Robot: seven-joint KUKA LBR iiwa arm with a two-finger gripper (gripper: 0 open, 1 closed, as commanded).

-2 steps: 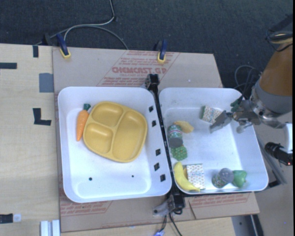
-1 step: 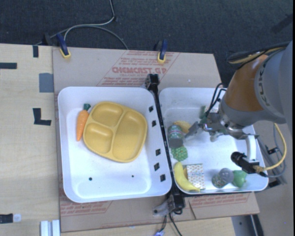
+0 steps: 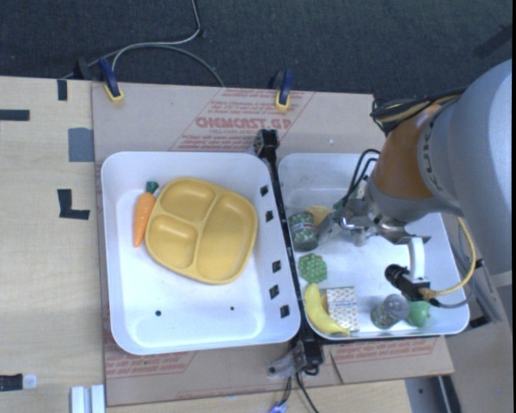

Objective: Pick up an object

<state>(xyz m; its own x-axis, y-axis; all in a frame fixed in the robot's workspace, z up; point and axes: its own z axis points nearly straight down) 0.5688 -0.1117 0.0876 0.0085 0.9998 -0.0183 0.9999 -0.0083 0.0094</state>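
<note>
white bins sit side by side on the tabletop [image 3: 43, 256], which is pale wood with a cardboard sheet [image 3: 232, 119] under the bins. left bin [image 3: 125, 317] holds a yellow divided plate [image 3: 202, 229], lying flat, and a toy carrot [image 3: 143, 216] just beside the plate's left edge. right bin [image 3: 451, 317] holds the small things: a green can [image 3: 302, 229] near the divider, a green round piece [image 3: 312, 268] below it, a banana [image 3: 322, 312] at the bin's front-left, a patterned packet [image 3: 341, 307] touching the banana's right side, a grey round thing [image 3: 386, 313] and a green ball [image 3: 419, 313] near the front wall.

grey arm [image 3: 464, 162] with its orange band [image 3: 402, 157] reaches in from the right, over the right bin. end effector [image 3: 337, 220] is low in the bin's rear half, just right of the can, with a yellowish thing [image 3: 319, 214] beside it. whether it is spread or closed, or pinching anything, cannot be told here.
</note>
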